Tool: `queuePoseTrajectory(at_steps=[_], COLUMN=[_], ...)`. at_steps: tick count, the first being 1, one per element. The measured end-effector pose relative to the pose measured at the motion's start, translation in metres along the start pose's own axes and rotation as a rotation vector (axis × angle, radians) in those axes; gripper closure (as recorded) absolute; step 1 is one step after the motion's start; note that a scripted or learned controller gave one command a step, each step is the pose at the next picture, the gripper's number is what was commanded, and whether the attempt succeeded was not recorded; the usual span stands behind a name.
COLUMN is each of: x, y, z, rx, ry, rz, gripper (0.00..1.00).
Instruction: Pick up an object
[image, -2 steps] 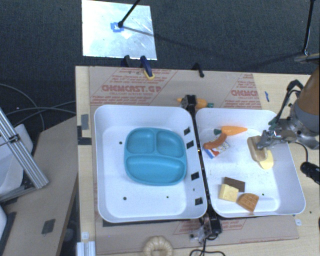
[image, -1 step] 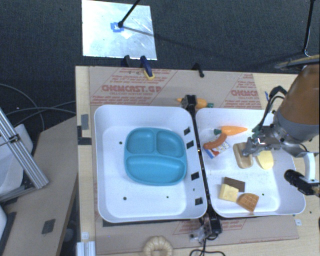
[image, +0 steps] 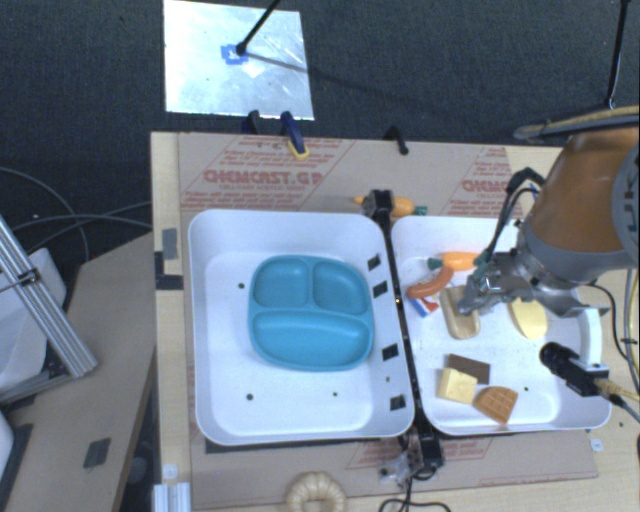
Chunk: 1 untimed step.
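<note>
Robot arm reaching down into the right of two white bins, over a cluster of toy food.

The gripper (image: 478, 292) sits low at a tan bread-like piece (image: 459, 314) in the right bin (image: 560, 405); whether its fingers are wide, narrow or closed on anything cannot be told. This looks like the reach-and-grasp step; next it would need a firm close, then a straight lift. That bin holds about seven pieces: tan piece, red sausage (image: 430, 283), orange carrot (image: 459, 260), pale yellow wedge (image: 529, 320), brown square (image: 468, 368), yellow cheese (image: 458, 385), waffle-coloured piece (image: 495, 403). The left bin (image: 225, 400) holds one blue divided plate (image: 310, 310).
</note>
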<state>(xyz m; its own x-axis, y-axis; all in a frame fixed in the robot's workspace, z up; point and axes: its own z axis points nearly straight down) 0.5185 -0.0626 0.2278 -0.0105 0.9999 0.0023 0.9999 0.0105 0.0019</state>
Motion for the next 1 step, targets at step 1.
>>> queuePoseTrajectory(at_steps=[1], x=[0.0493], y=[-0.0195], z=[0.0132], rx=[0.003], ry=[0.0], rz=[0.001], gripper=[1.0])
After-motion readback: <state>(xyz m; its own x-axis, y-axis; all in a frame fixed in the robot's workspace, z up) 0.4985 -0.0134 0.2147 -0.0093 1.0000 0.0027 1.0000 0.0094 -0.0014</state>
